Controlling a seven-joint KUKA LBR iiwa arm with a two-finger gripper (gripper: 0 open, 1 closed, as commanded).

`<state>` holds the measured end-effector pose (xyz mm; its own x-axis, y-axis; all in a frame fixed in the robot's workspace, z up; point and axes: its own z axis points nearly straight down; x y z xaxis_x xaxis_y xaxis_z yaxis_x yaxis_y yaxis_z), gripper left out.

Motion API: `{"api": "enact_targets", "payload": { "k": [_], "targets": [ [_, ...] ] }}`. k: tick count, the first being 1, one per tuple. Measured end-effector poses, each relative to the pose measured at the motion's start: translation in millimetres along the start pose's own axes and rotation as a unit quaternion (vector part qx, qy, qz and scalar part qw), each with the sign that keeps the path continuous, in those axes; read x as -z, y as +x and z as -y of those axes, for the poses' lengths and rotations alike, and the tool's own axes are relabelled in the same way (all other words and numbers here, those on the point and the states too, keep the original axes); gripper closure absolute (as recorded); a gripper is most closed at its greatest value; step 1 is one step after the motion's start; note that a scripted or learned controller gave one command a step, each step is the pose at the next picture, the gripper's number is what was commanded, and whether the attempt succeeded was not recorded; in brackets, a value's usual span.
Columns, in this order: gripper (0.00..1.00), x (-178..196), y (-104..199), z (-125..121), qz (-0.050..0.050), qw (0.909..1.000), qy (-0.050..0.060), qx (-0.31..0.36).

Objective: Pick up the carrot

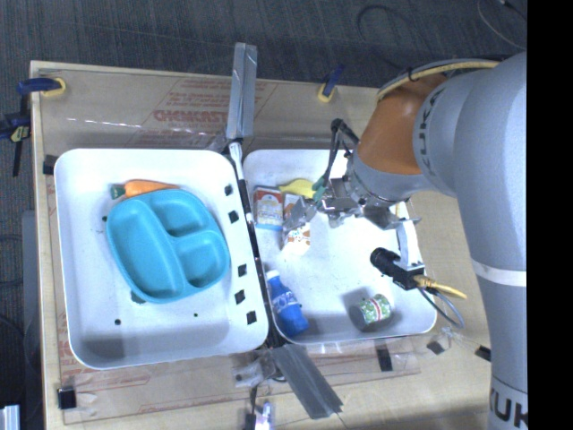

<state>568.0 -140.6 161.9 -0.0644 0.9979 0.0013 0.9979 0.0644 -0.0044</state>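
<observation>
Lying carrot: the carrot (148, 187) rests in the left bin (81, 330), at its far side; the blue divided tray (168, 243) overlaps its near edge, so I see just the orange top strip
Left bin: it holds that tray, tilted across the middle, with the carrot tucked behind it; white floor shows toward the near edge
My gripper: my gripper (306, 210) hangs low over the right bin (407, 325), near the far left corner, well apart from the carrot; whether it is released or clenched I cannot tell
Right bin: a small red-and-white packet (268, 208) lies just beside my gripper; a yellow item (298, 187) sits at the far side; another small printed packet (296, 236) lies just below; a blue bottle (286, 304) lies along the left wall near the front; a small green-labelled can (372, 309) lies on its side toward the near right
My arm: my grey arm (474, 150) with its orange band (394, 133) comes in from the right, over the right bin
</observation>
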Motion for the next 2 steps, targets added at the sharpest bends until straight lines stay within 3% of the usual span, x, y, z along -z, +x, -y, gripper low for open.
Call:
{"api": "enact_targets", "payload": {
  "k": [1, 2],
  "targets": [
    [0.00, -59.4, 34.5, -4.4, 0.003, 0.9898, -0.002, -0.143],
    [0.00, -64.5, 38.3, 12.7, 0.009, 0.9932, -0.011, -0.115]
  ]
}}
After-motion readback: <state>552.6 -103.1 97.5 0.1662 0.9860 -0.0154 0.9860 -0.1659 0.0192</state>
